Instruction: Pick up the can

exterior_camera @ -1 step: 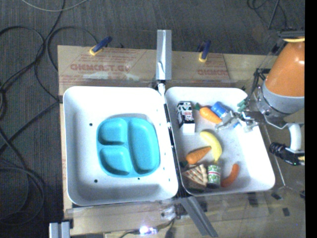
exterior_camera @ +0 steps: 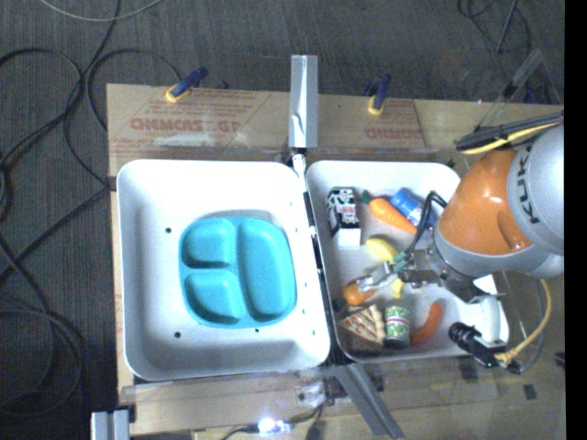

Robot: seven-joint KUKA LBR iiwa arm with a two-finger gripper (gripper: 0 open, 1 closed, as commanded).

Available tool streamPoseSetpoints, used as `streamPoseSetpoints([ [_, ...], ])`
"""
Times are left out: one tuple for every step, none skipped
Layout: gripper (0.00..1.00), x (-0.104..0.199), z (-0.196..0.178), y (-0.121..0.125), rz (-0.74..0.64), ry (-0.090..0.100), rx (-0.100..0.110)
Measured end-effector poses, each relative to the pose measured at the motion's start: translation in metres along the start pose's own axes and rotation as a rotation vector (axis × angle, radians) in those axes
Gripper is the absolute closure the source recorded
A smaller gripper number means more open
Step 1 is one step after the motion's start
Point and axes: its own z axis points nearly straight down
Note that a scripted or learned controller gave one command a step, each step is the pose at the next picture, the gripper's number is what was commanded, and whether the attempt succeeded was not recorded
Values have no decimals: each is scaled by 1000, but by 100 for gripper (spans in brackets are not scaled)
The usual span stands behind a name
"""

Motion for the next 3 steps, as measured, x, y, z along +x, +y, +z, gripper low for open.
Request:
streamPoseSetpoints([
  [0, -10, -16, 25, 186, 5, 27],
  [0, 5, 20, 62, 105, 0, 18],
  [0, -45, -108, 26, 209, 0, 25],
])
